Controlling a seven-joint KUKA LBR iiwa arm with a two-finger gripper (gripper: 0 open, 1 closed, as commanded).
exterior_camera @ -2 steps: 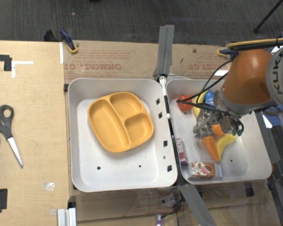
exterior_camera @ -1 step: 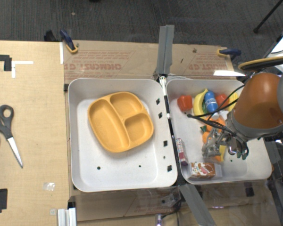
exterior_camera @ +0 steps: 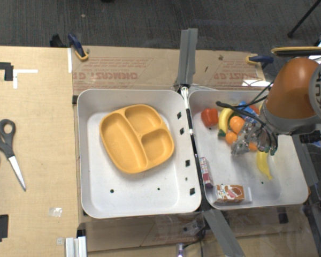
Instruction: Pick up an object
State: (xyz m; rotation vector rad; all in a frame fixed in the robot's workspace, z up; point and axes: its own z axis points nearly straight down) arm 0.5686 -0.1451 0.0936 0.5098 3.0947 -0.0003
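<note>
1. The gripper (exterior_camera: 250, 141) hung low in the right bin (exterior_camera: 289, 194), amid a cluster of toy food near the bin's far edge; whether it was apart or together, I could not tell.
2. An orange (exterior_camera: 236, 123), a banana (exterior_camera: 224, 118) and a red piece (exterior_camera: 209, 116) lay touching or just beside one another, so a grab could have caught two or slipped off a round side.
3. Another banana (exterior_camera: 264, 165) lay just beside the tool and might have been knocked aside.
4. The small box (exterior_camera: 231, 193) by the near edge sat apart, an easier target.
</note>
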